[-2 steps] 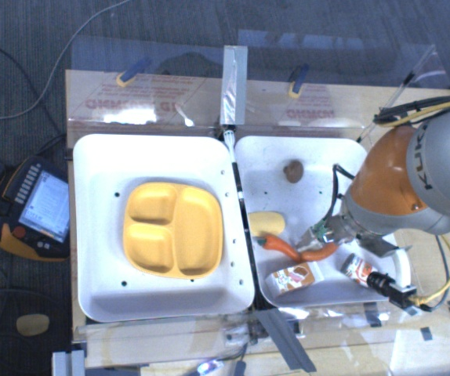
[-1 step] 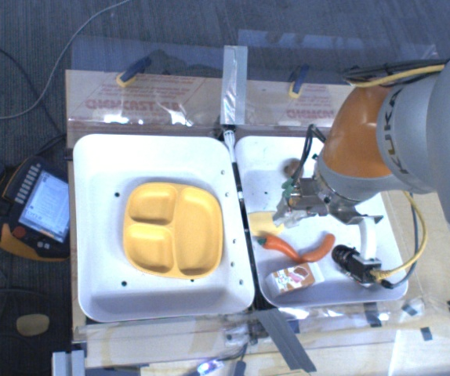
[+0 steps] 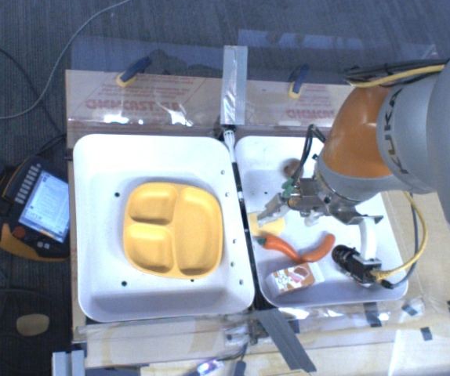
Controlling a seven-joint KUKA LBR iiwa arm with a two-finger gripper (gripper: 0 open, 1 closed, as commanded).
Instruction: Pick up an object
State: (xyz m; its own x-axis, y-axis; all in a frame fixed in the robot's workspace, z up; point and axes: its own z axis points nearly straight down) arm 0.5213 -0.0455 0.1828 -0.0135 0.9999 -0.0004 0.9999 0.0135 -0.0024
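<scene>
A sectioned tray sits mid left bin; in the right bin, a carrot lies at nine o'clock of a sausage, a packet at six o'clock.

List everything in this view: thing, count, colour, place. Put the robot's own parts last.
bins: 2, white, side by side on the bench
divided plate: 1, yellow, in the left bin
carrot: 1, orange, in the right bin
sausage: 1, orange-red, right bin, beside the carrot
packet: 1, red and tan, right bin, near edge
yellow piece: 1, right bin, above the carrot
pendant: 1, orange with a screen, left of the bins
arm: 1, grey with orange band, over the right bin
gripper: 1, metal, above the yellow piece
</scene>
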